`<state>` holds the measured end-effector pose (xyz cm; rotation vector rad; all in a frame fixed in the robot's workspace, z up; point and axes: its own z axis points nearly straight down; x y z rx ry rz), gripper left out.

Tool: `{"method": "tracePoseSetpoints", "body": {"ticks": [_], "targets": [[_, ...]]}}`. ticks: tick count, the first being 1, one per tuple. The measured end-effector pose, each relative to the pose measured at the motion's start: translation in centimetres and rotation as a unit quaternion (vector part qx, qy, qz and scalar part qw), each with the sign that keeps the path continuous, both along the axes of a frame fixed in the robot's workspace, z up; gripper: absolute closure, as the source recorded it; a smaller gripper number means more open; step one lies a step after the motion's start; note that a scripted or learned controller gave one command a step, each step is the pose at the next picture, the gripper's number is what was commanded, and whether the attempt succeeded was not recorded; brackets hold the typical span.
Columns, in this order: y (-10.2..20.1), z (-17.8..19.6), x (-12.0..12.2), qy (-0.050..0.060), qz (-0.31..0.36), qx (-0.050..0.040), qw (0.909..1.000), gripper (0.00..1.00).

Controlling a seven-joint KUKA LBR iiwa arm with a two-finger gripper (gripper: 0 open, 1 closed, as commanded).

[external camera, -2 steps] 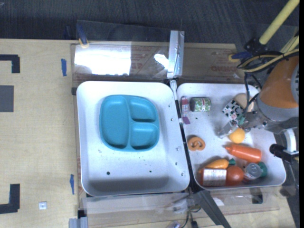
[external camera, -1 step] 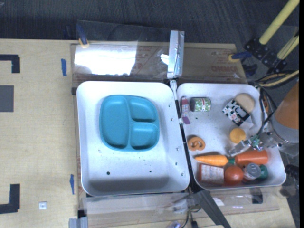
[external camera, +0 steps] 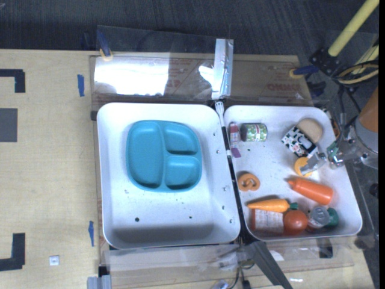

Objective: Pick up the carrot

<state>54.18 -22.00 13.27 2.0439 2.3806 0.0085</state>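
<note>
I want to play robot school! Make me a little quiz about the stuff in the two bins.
1. True or false: the blue tray lies in the left bin.
2. What touches the carrot's lower side?
A. the small can
B. the flat packet
C. the pretzel
3. Fill in: the orange bottle lies in the ____ bin.

Key
1. True.
2. B. The can lies near the bin's top edge, and the pretzel sits apart, above the carrot.
3. Right, the same bin as the carrot.
</note>
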Motion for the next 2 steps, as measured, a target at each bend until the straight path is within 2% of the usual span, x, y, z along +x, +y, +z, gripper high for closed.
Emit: {"method": "tracePoseSetpoints", "body": {"ticks": [1,2], "targets": [[0.7,-4.4,-0.9,-0.001,0.086,0.0047,0.9963,0.0],[-0.4,4.0,2.8,-0.002,0.178,-0.0043,0.9841,0.0]]}}
